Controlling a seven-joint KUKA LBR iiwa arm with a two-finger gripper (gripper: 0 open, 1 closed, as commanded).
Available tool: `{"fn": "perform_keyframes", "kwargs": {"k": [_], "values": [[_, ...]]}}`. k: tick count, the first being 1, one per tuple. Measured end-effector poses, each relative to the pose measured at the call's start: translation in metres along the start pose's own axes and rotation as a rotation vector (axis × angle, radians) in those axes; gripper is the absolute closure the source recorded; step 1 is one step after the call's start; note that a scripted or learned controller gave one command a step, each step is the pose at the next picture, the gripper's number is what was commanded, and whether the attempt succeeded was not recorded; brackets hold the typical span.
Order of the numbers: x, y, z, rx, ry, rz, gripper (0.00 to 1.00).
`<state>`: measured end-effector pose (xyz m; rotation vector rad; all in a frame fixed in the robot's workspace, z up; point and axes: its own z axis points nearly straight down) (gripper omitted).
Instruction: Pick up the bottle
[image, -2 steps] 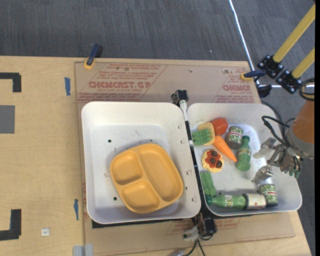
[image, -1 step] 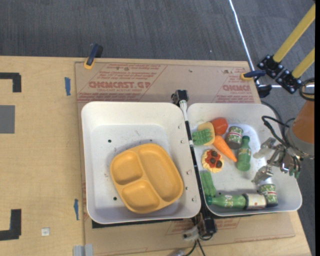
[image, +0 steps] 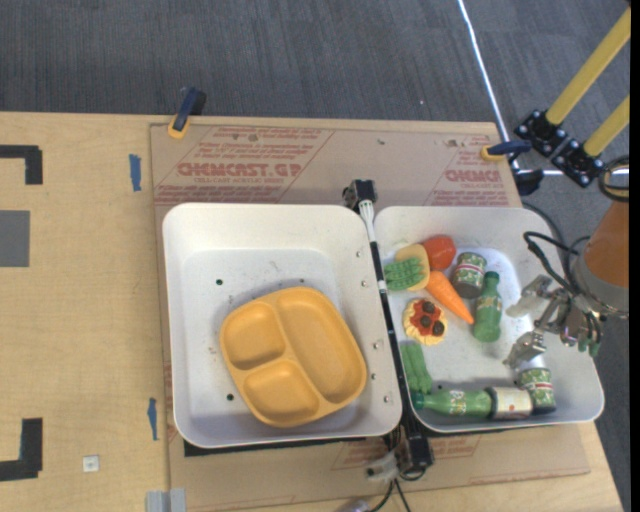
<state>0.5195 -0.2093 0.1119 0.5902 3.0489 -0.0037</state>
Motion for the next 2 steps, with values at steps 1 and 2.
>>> {"fn": "perform_keyframes", "kwargs": {"k": [1, 2], "values": [[0.0000, 0.0000, 0.0000, 0.000, 0.000, 0.000, 0.00], [0.0000, 0.0000, 0.0000, 0.000, 0.000, 0.000, 0.00]]}}
